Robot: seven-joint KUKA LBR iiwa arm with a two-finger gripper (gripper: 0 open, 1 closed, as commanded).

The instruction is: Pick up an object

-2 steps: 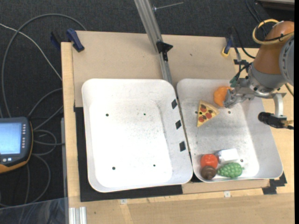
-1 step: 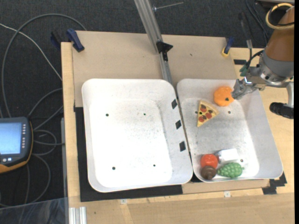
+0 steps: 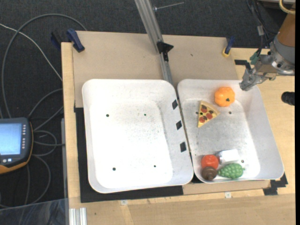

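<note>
In the right bin (image 3: 262, 125) lie an orange fruit (image 3: 224, 96) near the back and a pizza slice (image 3: 206, 113) just left and in front of it. At the bin's front edge sit a red tomato (image 3: 210, 161), a brown piece (image 3: 209, 173), a white block (image 3: 229, 155) and a green bunch of grapes (image 3: 231, 171). My gripper (image 3: 247, 84) hangs over the back right rim of that bin, to the right of the orange fruit and apart from it. Nothing shows between its fingers.
The left bin (image 3: 126, 135) stands beside the right one. A metal pole (image 3: 149, 22) slants up from between the bins. Blue clamps (image 3: 75, 39) hold the board at the back. A handheld pendant (image 3: 13, 142) lies off the bench at the left.
</note>
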